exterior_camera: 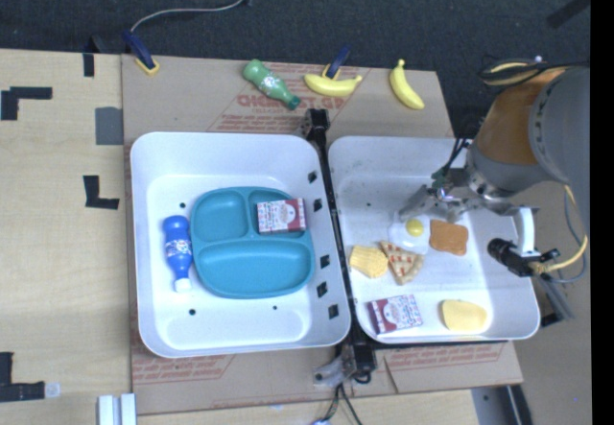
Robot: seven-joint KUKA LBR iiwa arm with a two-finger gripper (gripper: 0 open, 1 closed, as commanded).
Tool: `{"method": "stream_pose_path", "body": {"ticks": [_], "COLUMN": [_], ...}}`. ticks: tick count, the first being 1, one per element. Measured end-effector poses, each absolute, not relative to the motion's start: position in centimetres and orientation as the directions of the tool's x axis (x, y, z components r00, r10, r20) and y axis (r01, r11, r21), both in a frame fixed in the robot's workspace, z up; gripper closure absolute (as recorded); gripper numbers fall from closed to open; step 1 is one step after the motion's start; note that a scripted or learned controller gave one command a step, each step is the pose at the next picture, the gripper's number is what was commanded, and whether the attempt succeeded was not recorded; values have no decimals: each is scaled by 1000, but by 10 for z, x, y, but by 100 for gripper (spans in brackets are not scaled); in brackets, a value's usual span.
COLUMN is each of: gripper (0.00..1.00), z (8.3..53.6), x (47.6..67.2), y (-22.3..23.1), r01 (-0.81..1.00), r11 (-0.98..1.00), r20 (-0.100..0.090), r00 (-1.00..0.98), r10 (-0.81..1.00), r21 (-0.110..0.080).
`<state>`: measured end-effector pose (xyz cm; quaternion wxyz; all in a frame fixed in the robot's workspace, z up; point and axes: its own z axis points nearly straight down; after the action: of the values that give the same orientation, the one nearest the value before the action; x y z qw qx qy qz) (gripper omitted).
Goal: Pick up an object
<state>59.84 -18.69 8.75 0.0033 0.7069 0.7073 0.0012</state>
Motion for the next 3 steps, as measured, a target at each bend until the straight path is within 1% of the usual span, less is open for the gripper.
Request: {"method": "stream_pose_path", "body": {"ticks": [1, 2, 3], "gripper": [0, 0, 0], "z": [88, 87, 87], "x": [557, 597, 526], "y": [-213, -139, -119], "r01": [1000, 1000, 1000], "r11": [0, 4, 0], "r20": [-4, 0, -1], "r00": [0, -4, 0], "r10": [1000, 1000, 1000], "r21": [7, 7, 4]}}
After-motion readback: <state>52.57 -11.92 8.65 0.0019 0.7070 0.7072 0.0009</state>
